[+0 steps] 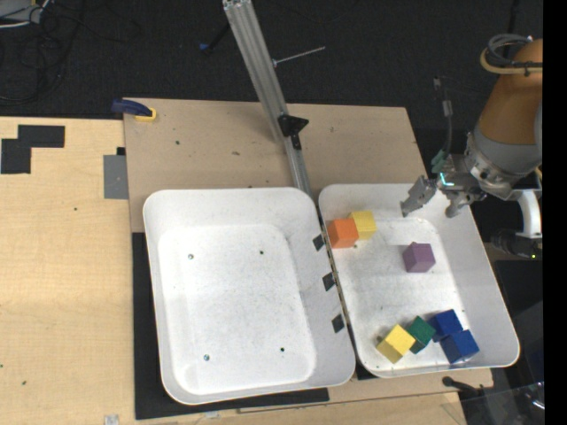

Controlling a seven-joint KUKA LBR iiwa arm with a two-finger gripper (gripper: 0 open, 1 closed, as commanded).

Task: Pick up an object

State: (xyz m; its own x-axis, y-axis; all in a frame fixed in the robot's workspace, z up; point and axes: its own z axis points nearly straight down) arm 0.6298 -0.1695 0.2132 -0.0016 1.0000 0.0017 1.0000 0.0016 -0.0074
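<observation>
The gripper (pixel 437 199) hangs over the right bin's (pixel 496 326) upper edge, its fingers spread apart and seemingly holding nothing. The purple cube (pixel 418 257) sits just below it toward the near side, the closest object, clear of the other blocks

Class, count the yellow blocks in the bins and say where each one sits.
2, both in the right bin. One yellow block sits near the far left corner, touching the orange block. The other is at the near edge beside the green block. More may hide behind that cluster.
</observation>
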